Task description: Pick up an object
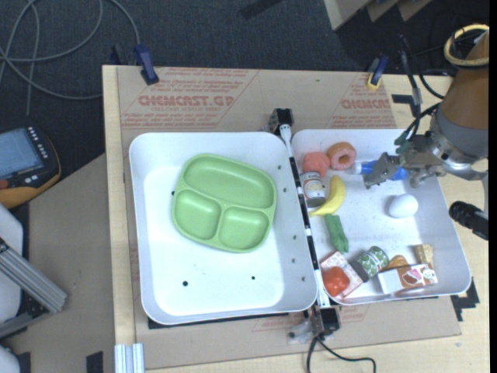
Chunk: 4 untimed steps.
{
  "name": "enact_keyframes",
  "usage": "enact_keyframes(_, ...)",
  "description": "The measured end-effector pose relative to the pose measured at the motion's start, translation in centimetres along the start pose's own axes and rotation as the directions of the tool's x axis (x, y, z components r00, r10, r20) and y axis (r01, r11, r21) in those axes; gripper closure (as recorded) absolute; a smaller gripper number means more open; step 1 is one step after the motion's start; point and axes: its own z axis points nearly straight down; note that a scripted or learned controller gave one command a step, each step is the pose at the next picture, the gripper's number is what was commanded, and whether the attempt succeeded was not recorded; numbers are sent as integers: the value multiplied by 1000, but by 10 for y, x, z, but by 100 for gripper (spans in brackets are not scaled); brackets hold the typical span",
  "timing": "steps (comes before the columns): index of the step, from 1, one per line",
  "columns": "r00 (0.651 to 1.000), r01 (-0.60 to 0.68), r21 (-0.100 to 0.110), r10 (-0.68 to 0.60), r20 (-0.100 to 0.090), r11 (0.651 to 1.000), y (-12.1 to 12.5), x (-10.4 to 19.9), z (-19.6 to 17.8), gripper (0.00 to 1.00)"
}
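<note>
Hand (386, 169) hovers over the right bin's (458, 259) upper part; can't tell if it's spread or pinched. Nearest pick: white egg (402, 206), just below it. Center over it before you descend; it looks round and may roll.

Open floor beside egg (402, 206); clutter along right bin (458, 247) edges.

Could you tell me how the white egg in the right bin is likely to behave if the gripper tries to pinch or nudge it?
The white egg looks smooth and rounded, so it may slip from a pinch. It lies alone on the right bin floor, so a nudge would probably roll it. If real, it is likely fragile.
</note>
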Motion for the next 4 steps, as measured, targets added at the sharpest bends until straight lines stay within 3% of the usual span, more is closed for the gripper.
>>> enact_keyframes(1,1000,-1,2,1,-1,1000,-42,20,73,0)
enact_keyframes(2,1000,1,0,-1,0,1000,17,33,140,0)
enact_keyframes(3,1000,-1,3,1,-1,1000,-6,38,140,0)
enact_keyframes(4,1000,-2,1,2,-1,1000,-6,38,130,100)
